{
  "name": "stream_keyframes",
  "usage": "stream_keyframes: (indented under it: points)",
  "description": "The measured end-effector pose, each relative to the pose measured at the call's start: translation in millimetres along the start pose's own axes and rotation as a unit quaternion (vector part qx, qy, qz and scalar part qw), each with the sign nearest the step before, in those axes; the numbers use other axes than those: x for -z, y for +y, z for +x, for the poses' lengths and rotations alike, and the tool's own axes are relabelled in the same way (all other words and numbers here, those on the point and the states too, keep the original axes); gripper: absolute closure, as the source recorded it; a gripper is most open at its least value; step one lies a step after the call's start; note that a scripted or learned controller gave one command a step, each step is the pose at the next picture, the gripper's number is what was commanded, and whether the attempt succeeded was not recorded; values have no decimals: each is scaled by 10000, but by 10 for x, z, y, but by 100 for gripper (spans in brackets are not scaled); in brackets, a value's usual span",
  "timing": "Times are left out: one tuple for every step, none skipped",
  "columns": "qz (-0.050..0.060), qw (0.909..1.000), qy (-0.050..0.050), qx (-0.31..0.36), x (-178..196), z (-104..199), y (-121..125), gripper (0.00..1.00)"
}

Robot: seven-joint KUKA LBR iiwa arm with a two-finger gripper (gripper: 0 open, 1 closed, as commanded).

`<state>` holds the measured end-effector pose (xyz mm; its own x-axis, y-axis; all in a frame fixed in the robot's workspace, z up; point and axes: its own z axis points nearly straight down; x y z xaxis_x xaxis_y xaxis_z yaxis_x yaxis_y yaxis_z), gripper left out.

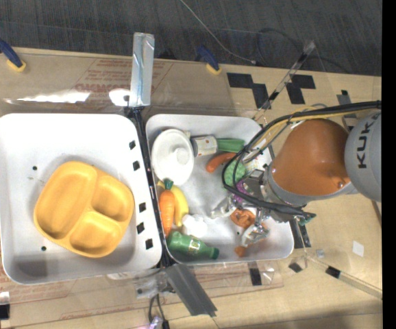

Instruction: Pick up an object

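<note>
Cardboard-topped bench (61, 81) — two white bins (13, 184)

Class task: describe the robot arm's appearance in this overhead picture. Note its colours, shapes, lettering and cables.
The arm is grey, with part of the KUKA name in dark letters on its casing. A broad, rounded orange band sits above the wrist. Black, yellow and green cables loop beside it towards the metallic claw, a cluttered assembly of small parts.

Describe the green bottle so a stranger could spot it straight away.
Look in the right-hand bin, crowded with small items, at its near-left corner. The green bottle lies on its side just below the carrot and banana. It is the dark green one with a pale label.
</note>
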<state>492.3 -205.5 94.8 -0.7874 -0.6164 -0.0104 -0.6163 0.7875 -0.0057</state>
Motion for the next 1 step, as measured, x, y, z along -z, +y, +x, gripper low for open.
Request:
stream_keyframes:
  points:
    - [-2,9991,8,417,-16,-13,-25,0]
